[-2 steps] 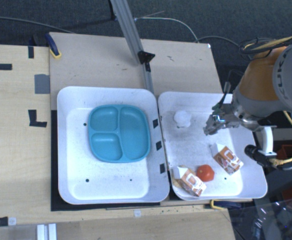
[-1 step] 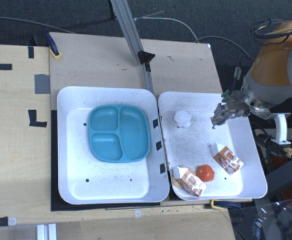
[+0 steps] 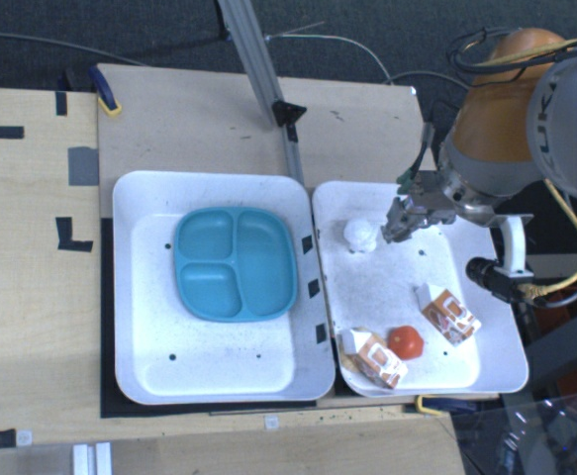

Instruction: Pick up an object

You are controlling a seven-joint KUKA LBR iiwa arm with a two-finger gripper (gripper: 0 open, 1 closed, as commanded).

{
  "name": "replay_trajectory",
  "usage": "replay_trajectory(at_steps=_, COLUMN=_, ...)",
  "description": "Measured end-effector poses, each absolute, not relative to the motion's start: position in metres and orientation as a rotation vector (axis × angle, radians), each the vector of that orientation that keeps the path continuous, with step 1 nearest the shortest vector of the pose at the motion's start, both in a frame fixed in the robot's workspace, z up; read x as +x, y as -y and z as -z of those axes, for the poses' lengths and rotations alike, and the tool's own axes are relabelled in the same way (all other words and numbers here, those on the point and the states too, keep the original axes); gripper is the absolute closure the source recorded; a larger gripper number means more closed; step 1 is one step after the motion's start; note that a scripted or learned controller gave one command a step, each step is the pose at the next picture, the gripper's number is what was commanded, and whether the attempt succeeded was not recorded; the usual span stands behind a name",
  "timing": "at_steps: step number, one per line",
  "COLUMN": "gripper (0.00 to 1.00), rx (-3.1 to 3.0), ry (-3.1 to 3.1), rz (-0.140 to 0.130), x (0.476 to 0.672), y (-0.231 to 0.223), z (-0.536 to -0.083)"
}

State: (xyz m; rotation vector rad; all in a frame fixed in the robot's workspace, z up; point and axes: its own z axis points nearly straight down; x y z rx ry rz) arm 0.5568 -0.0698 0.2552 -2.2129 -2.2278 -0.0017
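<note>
The small white ball (image 3: 358, 235), lying at the far end of the right bin (image 3: 486, 369) just beside the gripper (image 3: 399, 228) whose spread cannot be told, looks light, smooth and rollable, best pinched across its middle.

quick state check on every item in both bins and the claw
blue divided plate: flat in left bin, nothing on it
white ball: loose in right bin, beside claw
red ball: resting free
near carton: lying down
right carton: lying down
claw: low over right bin
</note>
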Motion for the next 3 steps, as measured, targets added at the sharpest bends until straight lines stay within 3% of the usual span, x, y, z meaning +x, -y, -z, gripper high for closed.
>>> replay_trajectory(at_steps=1, gripper=1.00, rx=-2.212, ry=2.226, rz=-0.002, x=0.572, y=0.020, z=-0.236)
replay_trajectory(at_steps=3, gripper=1.00, rx=-2.212, ry=2.228, rz=-0.001, x=0.583, y=-0.084, z=-0.226)
